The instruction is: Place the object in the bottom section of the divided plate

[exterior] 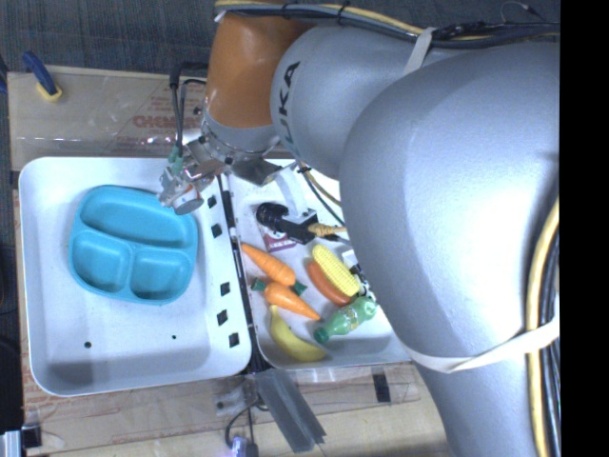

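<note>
Take the long yellow plastic banana (295, 341) at the near end of the right-hand shallow white bin (271, 350) as your landmark. Just above it you see two orange toy carrots (268, 265), one behind the other. To its right lies a green plastic bottle (344, 320), and beyond that a yellow corn cob (335, 269).

Divided plate (133, 246) in left bin (57, 350); toys (309, 293) in right bin (366, 346).

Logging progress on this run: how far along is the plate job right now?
Nothing is placed yet: the blue divided plate in the left bin has all sections bare. The end effector sits at the plate's upper right edge; I can't tell if it carries anything. Carrots, corn and banana lie in the right bin.
</note>
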Action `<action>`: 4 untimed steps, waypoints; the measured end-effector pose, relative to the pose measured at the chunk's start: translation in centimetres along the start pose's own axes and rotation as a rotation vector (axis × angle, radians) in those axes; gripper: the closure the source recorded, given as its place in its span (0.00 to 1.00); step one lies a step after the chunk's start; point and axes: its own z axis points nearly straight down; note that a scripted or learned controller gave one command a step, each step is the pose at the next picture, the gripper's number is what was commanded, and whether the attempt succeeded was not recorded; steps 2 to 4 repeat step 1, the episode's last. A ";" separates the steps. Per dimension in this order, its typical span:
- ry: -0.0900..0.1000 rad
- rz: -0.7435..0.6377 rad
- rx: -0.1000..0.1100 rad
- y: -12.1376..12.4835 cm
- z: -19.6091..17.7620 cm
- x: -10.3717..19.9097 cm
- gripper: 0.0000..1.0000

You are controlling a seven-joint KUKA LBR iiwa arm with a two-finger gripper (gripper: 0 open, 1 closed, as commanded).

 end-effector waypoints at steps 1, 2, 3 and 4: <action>0.000 0.001 0.000 0.0 0.0 0.0 0.00; 0.000 0.001 0.000 0.0 0.0 0.0 0.00; 0.000 0.001 0.000 0.0 0.0 0.0 0.00; 0.000 0.001 0.000 0.0 0.0 0.0 0.00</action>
